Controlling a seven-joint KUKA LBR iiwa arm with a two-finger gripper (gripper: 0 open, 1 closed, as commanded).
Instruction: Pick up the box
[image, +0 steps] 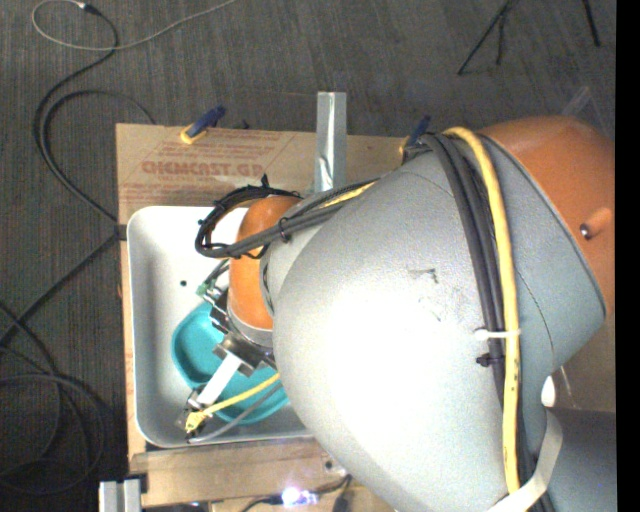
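The grey arm (430, 330) comes in from three o'clock and covers the middle and the whole three o'clock side of the view. Its orange band (250, 280) sits over the white bin (150, 300) at nine o'clock. Below the band, the gripper (222, 338) is down inside that bin, toward the bin's six o'clock end.

The gripper is right at the one o'clock edge of a teal thing (195, 350), which has a rounded rim and lies in the bin's seven o'clock part. The wrist hides the tips, so it cannot be told whether the gripper is apart, together or clamped on anything. It also cannot be told whether the teal thing is the box, or where in the bin the box lies, since the arm covers much of the bin floor.

A small dark speck (184, 284) lies on the bare bin floor toward ten o'clock of the teal thing.

The bin rests on a brown cardboard sheet (200, 165) with faint red print. A blue and yellow clamp (203, 122) holds the sheet at its eleven o'clock edge. A grey post (331, 140) stands at twelve o'clock. Black cables (60, 130) trail over the dark carpet at ten o'clock.
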